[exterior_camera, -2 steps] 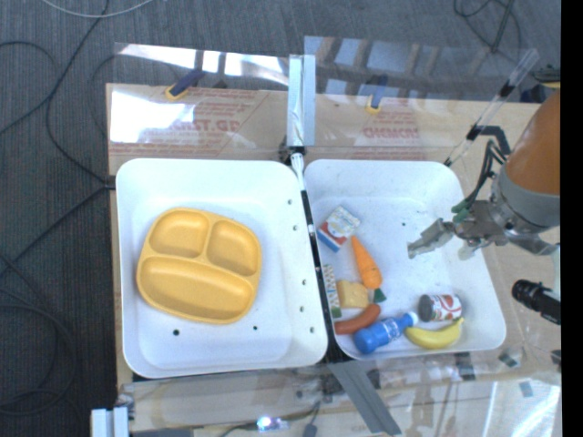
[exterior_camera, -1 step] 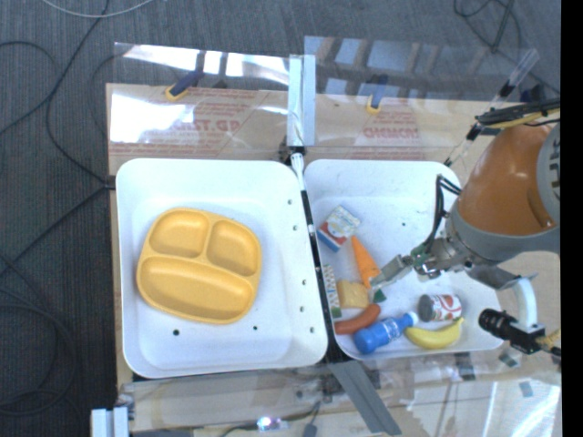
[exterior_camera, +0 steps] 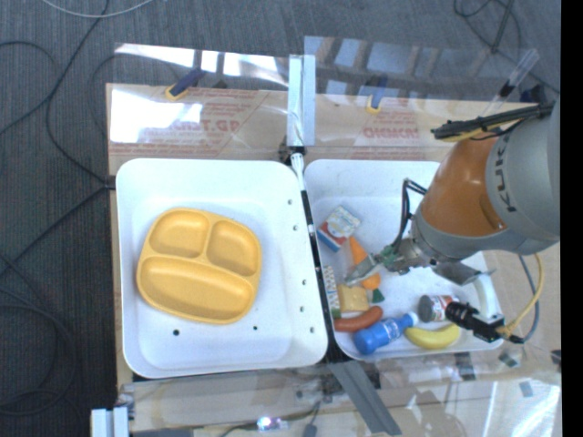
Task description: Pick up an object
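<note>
Blue bottle [exterior_camera: 383,332], label unreadable

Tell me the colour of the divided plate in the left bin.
Yellow-orange; the three-compartment plastic plate shows best in the camera view.

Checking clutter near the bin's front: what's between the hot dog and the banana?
In the camera view, a blue bottle lies between the hot dog and the banana, white cap toward the banana.
</note>
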Motion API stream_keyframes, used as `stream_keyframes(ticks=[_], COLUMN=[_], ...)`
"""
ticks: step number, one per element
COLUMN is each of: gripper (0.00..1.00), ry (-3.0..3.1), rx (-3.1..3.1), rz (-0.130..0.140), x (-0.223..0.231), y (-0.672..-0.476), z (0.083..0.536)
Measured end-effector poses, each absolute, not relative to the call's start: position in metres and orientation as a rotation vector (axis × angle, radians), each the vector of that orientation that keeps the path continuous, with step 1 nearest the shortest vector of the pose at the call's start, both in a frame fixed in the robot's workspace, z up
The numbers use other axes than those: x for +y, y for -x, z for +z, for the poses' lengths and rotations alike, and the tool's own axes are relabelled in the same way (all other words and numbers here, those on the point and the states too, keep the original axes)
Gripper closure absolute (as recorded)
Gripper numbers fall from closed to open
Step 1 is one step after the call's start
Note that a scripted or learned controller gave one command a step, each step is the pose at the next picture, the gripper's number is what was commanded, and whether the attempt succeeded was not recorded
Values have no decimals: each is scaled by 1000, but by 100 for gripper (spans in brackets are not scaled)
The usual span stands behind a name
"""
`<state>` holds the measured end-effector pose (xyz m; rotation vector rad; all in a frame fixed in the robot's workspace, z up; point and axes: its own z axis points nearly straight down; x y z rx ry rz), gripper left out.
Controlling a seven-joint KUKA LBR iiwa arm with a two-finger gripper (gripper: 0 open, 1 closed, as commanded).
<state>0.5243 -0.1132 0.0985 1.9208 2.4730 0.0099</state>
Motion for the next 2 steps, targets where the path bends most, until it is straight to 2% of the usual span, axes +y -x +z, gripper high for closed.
stream_keyframes(ticks=[1, 2], gripper=[100, 100], ry=[-1921, -1653], rx=[2474, 2673], rz=[7, 1], x=[-113, -73], y=[-524, -535], z=[106, 183])
